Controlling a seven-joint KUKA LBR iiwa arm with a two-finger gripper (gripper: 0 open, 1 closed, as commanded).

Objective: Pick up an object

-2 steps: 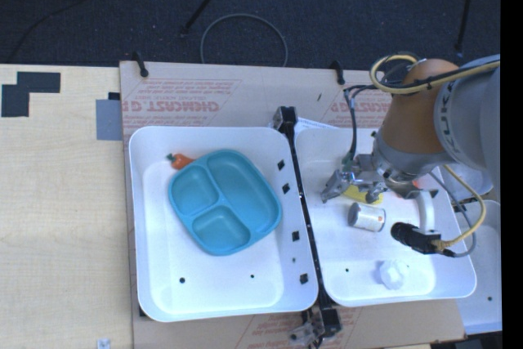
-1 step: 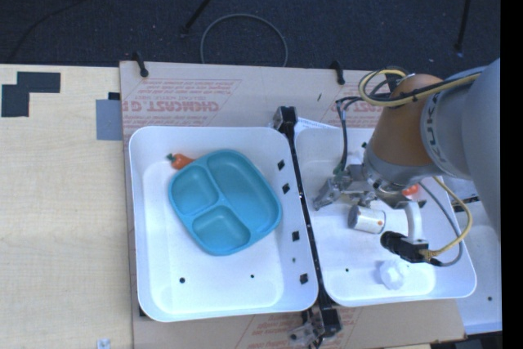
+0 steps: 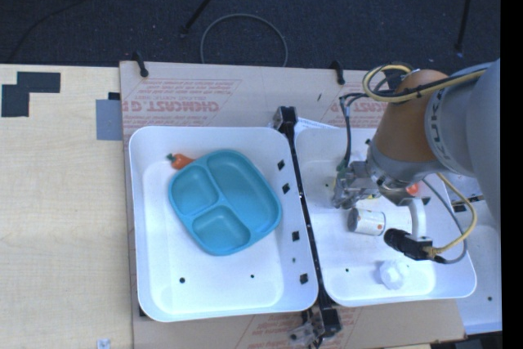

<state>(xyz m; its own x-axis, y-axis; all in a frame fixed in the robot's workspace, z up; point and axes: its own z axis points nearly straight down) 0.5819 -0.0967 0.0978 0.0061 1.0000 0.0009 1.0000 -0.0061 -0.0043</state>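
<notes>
Gripper is down low in the right-hand bin, at frame centre-right, metal and dark. Apart or together? Cannot tell from here. Above it bulges the arm, smooth orange and grey. Toward the lower right, a small white lump lies apart on the glossy floor. Across the divider, the left-hand bin carries a rounded blue tray with three compartments, and an orange piece sits at its upper-left edge.

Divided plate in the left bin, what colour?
The divided plate is turquoise blue, plain with no pattern; the camera view shows it best.
</notes>
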